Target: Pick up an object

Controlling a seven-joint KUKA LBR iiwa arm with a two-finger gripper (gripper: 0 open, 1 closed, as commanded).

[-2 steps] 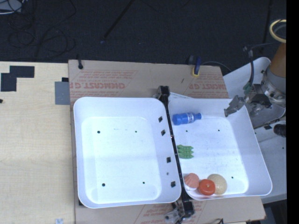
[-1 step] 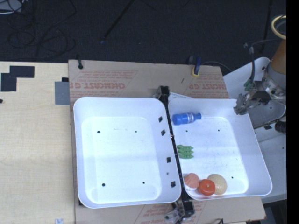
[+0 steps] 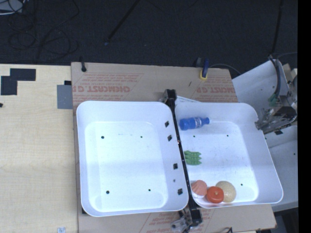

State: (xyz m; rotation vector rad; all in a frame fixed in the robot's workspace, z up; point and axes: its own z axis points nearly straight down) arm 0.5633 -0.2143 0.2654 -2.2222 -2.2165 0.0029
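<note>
We've got the gripper [image 3: 276,116] parked by the right bin [image 3: 265,144] rim, finger state unclear. Bottle [image 3: 194,123] lies at the bin's far-left wall — could roll away when nudged.

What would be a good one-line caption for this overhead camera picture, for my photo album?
Two white bins: the right bin holds a blue bottle, a green toy and three round items in its near corner.

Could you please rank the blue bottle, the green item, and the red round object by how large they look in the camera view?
1. blue bottle, clearly the longest.
2. green item and red round object look about alike, so I won't rank them.
</note>
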